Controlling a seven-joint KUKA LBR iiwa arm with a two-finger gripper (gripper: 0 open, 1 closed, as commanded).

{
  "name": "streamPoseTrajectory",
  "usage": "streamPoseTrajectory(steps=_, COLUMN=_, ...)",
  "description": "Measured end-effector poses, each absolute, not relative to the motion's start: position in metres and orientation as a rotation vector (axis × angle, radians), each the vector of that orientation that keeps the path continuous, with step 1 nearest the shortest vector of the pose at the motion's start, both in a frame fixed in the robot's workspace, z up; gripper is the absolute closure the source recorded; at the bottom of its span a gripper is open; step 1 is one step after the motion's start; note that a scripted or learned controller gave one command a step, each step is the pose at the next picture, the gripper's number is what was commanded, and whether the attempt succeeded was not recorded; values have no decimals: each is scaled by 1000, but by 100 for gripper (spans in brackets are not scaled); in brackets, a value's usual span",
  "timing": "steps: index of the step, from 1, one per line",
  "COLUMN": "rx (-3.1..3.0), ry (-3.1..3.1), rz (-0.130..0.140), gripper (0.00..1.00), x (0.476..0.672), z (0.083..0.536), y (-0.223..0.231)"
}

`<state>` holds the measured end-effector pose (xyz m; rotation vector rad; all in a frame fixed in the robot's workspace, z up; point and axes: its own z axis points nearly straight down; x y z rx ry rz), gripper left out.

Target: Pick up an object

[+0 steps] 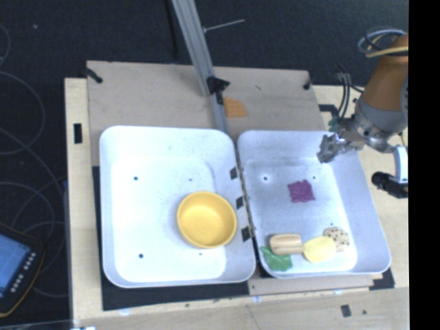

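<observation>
My gripper point(329, 148) hovers over the far right corner of the right bin point(357, 184), hanging from the grey arm with its orange band at the right. A purple flat piece point(301, 191) lies mid-bin, below and left of the gripper. Along the near edge lie a tan bread-like roll point(285, 243), a yellow lemon-like object point(319, 249), a spotted cookie point(336, 236) and a green leaf-like piece point(275, 259). A yellow bowl point(206, 219) sits in the left bin point(130, 198). Nothing shows between the gripper and these objects.
A grey metal pole point(194, 43) slants up from between the bins at the back. An orange patch point(234, 108) marks the bench behind the bins. A dark device point(14, 267) and cables lie on the floor at the left.
</observation>
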<state>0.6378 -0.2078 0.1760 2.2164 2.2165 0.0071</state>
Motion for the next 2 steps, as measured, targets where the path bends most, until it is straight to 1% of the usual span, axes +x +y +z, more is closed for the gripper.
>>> streamPoseTrajectory(steps=1, rx=2215, ry=2222, rz=6, gripper=100, x=639, z=211, y=-209)
streamPoseTrajectory(steps=2, rx=2215, ry=2226, rz=0, gripper=100, x=619, z=207, y=-164)
